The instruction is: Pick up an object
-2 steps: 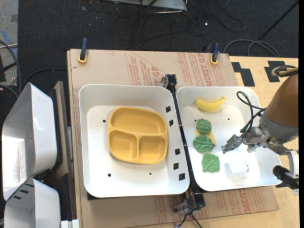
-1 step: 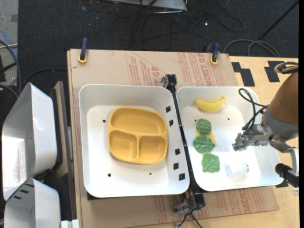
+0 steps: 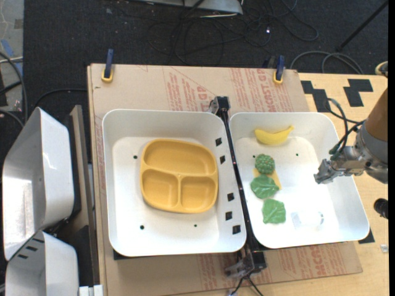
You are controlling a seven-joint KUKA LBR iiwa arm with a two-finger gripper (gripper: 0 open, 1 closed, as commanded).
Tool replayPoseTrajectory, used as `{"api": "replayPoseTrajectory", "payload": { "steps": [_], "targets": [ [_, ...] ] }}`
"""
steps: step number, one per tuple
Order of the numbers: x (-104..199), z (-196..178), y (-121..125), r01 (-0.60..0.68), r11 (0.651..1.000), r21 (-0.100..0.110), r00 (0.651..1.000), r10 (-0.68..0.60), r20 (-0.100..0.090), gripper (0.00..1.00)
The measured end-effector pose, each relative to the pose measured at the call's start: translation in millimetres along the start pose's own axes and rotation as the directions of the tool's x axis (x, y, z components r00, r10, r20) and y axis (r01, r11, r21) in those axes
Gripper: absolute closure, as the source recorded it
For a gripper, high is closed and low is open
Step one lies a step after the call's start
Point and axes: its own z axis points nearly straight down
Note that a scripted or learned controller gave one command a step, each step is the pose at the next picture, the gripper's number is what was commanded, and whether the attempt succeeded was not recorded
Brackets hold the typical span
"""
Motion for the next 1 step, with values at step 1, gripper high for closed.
{"api": "replayPoseTrajectory", "payload": {
  "steps": [1],
  "targets": [
    [-2.8,-63.6,3.2,0.002,1.000,-0.002,1.000,-0.002,0.001,1.00]
  ]
}}
